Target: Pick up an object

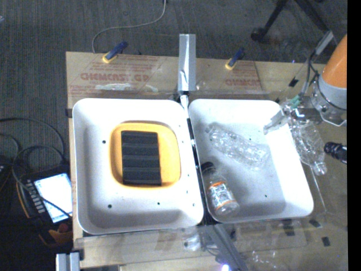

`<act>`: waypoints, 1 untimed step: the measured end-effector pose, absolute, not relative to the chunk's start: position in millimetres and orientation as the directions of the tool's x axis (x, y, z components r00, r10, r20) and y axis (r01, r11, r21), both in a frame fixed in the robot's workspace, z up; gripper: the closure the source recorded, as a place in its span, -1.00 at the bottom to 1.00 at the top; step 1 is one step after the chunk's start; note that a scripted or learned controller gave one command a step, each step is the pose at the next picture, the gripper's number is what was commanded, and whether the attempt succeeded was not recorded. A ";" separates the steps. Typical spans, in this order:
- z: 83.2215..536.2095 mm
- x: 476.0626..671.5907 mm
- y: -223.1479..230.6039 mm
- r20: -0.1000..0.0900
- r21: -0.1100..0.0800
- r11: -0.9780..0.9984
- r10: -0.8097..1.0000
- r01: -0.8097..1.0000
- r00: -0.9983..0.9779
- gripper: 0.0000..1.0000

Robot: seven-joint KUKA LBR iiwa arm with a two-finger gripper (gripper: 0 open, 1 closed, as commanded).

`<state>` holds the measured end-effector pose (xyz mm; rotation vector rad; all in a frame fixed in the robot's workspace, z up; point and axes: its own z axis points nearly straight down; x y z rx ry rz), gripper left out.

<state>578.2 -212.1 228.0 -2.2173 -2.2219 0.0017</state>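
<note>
In the right bin (282,199) two things are counted: one small bottle (220,193) with a black cap and an orange-and-white label, its writing too small to be read, lying by the left wall, and one clear crinkled plastic bottle (237,145) lying near the middle. One yellow sponge (145,154) with a black ridged top is seen in the left bin (90,168). Faint red lettering on the board (118,75) behind cannot be made out. The gripper (293,114) is seen at the right bin's far right corner; how far it is open cannot be told.
</note>
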 end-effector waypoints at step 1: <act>95.6 567.4 -196.8 0.000 0.003 -0.031 1.000 1.000 0.031 -1.00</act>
